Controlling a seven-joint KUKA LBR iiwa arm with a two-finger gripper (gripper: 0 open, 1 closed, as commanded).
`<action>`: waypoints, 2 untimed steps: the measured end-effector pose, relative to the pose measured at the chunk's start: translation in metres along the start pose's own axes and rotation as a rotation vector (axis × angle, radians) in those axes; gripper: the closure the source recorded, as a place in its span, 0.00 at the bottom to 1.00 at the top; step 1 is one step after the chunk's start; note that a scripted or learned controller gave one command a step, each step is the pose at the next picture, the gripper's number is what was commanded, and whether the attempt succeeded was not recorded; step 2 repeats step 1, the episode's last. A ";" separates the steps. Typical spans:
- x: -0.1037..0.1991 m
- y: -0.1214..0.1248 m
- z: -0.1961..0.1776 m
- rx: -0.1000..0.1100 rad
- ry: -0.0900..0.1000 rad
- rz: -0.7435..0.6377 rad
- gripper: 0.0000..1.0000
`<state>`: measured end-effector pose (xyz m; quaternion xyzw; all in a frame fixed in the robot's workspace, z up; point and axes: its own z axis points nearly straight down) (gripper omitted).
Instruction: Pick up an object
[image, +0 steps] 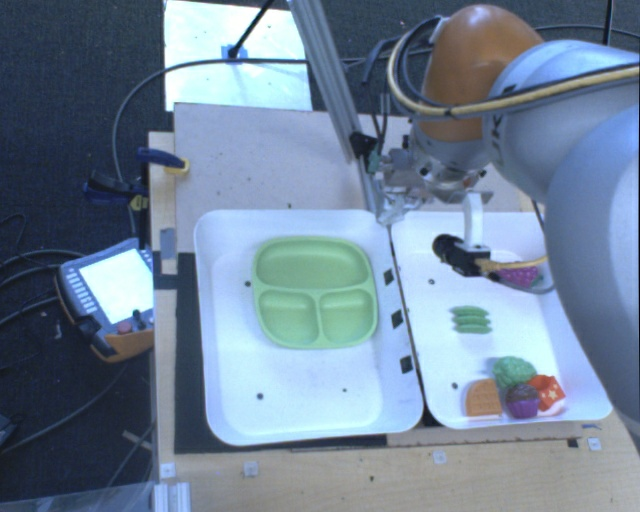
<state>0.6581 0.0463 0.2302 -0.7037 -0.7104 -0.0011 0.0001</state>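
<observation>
My end effector (397, 205) stands over the far rim where the two bins meet. I cannot tell whether it is released or clenched.

Left bin (222, 330): one green divided plate (315, 290), lying flat near the middle, well apart from the end effector.

Right bin (440, 340), candidates for pickup:
- purple grapes (516, 275), near the far right, partly under my arm;
- green pea pods (471, 319), alone at mid-bin;
- a close cluster in the near right corner: green leafy piece (513, 371), orange slice (483, 398), purple piece (522, 402), red piece (549, 393), touching or just beside one another.

Obstructions: my own arm covers the right bin's far right side. A slanted metal post (330, 80) rises just beside the end effector.

Surroundings: blue clamps (150, 165) at the surface's (250, 150) left edge; a pendant (105, 295) lies on the floor to the left.
</observation>
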 end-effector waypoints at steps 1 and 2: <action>0.046 -0.004 -0.003 0.000 0.000 0.000 1.00; 0.046 -0.004 -0.003 0.000 0.000 0.000 1.00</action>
